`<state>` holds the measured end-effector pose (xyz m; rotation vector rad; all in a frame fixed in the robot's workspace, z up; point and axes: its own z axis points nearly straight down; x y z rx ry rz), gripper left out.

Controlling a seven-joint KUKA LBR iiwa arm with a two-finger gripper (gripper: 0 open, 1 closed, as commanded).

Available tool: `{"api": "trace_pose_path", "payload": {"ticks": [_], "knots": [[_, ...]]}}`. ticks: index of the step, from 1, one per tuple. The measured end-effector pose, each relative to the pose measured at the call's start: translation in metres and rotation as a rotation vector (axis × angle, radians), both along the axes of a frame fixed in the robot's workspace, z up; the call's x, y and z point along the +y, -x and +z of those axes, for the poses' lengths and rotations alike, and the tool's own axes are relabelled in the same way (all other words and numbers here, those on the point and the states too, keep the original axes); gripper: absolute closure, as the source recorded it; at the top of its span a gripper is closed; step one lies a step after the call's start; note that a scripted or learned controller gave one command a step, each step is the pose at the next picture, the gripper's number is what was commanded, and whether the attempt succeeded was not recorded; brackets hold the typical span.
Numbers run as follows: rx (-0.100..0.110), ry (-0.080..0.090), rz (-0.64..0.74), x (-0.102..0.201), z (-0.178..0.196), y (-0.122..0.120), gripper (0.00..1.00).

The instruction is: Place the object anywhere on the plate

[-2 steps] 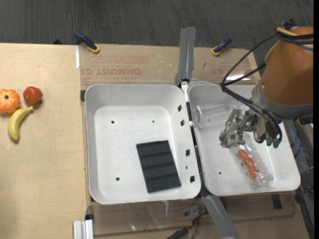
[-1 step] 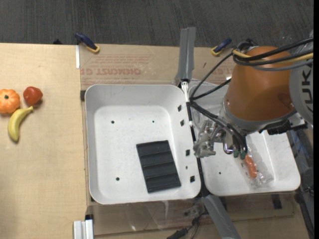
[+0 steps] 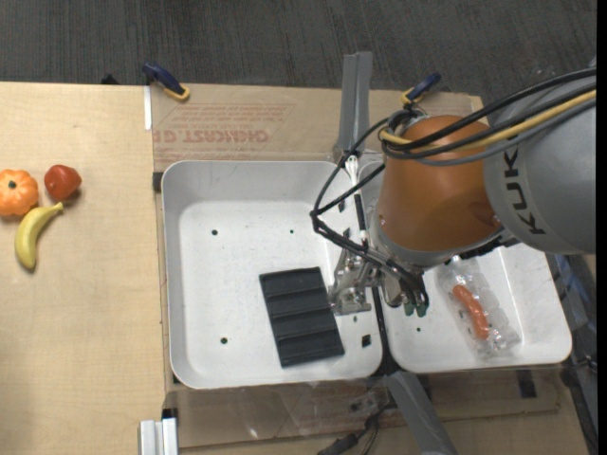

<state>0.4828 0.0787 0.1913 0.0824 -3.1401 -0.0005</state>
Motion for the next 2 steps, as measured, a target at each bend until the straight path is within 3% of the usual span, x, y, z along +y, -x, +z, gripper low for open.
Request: {"api": "trace_pose_path", "payload": {"ticks": [1,2], "knots": [[-0.002,0.000,0.114,0.069,0.014,-0.005,1.00],[0.002,0.001,-0.098,0.113,-0.027,0.001,1.00]]}}
